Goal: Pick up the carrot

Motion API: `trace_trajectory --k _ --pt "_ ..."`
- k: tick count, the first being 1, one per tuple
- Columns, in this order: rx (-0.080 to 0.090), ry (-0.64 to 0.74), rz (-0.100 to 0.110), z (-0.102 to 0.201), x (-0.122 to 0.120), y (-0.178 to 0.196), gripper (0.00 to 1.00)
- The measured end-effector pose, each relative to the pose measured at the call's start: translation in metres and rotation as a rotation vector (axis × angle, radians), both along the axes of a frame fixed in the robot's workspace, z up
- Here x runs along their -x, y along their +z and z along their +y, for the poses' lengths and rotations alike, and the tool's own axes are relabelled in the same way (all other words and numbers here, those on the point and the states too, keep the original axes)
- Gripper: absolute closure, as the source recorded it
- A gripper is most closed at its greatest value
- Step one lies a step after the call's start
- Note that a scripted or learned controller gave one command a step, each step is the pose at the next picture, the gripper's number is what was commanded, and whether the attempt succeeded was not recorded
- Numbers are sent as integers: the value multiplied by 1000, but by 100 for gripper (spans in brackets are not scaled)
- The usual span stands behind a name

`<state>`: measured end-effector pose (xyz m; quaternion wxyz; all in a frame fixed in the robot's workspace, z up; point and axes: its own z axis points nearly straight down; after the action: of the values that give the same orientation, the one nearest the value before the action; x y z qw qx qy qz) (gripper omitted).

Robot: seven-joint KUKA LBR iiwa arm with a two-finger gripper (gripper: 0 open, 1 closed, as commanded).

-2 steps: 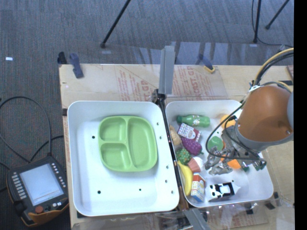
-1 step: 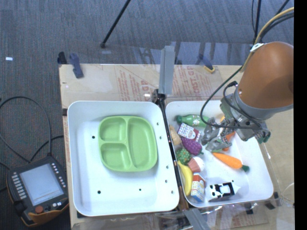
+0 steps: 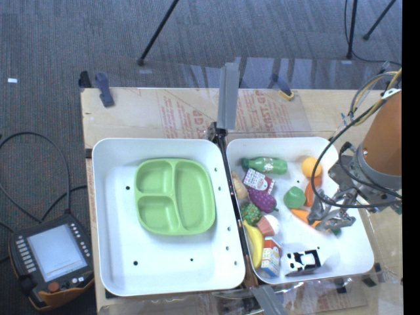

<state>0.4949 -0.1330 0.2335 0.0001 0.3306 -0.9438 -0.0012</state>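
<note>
While the arm reaches in from the right edge, its gripper sits low in the right bin, fingers closed around the orange carrot at middle right, beside a green ball.

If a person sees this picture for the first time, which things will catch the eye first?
The green divided plate lies alone in the left bin. The right bin is crowded with toy food, and the gripper is low over the orange carrot at its right side.
</note>
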Motion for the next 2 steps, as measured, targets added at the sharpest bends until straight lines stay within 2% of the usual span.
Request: trace_trajectory --k 1,2 --pt "-4 200 -1 77 -77 3 100" --pt "-2 195 -1 75 -77 3 0"
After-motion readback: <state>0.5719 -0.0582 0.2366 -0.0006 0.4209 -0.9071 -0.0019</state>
